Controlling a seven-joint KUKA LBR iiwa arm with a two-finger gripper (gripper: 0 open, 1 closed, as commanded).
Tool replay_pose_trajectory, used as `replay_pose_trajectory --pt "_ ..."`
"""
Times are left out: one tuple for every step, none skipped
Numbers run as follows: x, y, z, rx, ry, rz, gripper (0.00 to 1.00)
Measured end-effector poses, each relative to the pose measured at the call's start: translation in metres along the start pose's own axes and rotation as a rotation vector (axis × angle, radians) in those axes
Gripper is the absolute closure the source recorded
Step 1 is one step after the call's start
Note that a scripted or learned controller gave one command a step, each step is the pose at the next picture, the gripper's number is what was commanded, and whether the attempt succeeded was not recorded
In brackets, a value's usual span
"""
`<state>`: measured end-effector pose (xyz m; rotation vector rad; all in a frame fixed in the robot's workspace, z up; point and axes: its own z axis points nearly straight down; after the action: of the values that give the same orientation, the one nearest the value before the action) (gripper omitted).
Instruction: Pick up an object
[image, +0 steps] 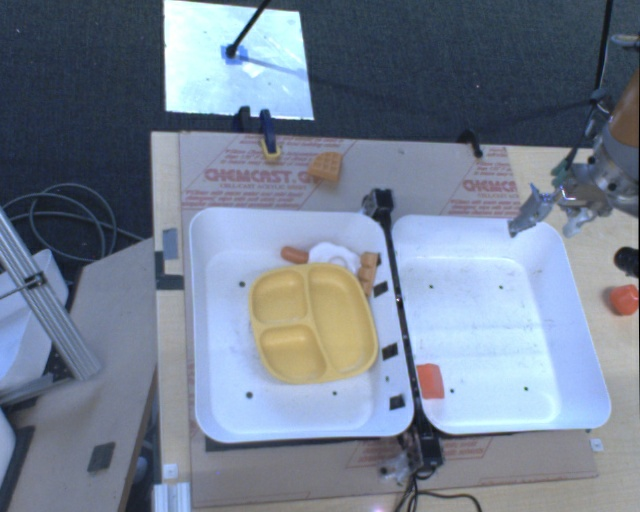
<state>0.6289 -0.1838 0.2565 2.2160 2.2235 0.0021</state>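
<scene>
My gripper (549, 216) hangs open over the far right corner of the right bin (560, 300), with nothing between its fingers. In that bin an orange-red block (430, 380) lies near the front left corner, far from the gripper. The left bin (215, 330) holds a yellow divided plate (312, 322). Behind the plate lie a small orange sausage (294, 255), a white piece (335, 256) and a tan piece (368, 269).
A waffle-like toy (325, 166) and a yellow clamp (269, 148) sit on the board behind the left bin. An orange object (623, 298) rests on the bench to the right of the right bin. A black divider (392, 300) runs between the bins.
</scene>
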Motion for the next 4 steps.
replay_pose_trajectory --pt "0.0 0.001 -0.012 -0.005 -0.001 -0.004 1.0" --pt "0.042 -0.037 -0.219 -0.019 -0.003 -0.005 1.0" --pt "0.04 -0.037 -0.207 -0.001 -0.001 -0.001 0.0" --pt "0.018 -0.138 -0.153 0.008 0.002 0.008 0.0"
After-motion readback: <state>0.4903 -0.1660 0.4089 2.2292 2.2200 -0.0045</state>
